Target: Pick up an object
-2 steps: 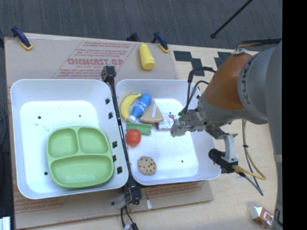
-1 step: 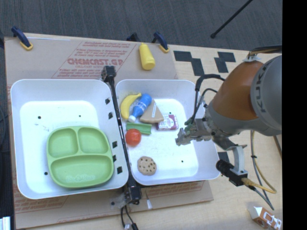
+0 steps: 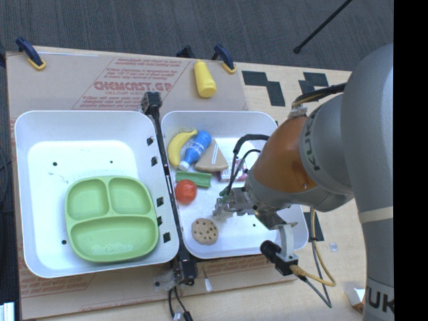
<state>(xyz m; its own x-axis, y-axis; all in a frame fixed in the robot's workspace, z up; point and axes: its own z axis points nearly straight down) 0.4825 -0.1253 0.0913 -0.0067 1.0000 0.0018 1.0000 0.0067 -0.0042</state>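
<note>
While the gripper (image 3: 224, 208), whose grip cannot be made out, hangs low in the right bin (image 3: 267, 120), a cookie (image 3: 204, 231) lies just beside it, a tomato (image 3: 186, 191) nearby, and a banana (image 3: 178, 146) and blue bottle (image 3: 196, 148) farther back.

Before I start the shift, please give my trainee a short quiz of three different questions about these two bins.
1. True or false: the green plate lies in the left bin.
2. Which food lies nearest the front rim of the right bin: A) banana, B) cookie, C) tomato?
3. Fill in: the yellow bottle lies on the ______, behind the bins.

Key: 1 true; 2 B; 3 cardboard.
</note>
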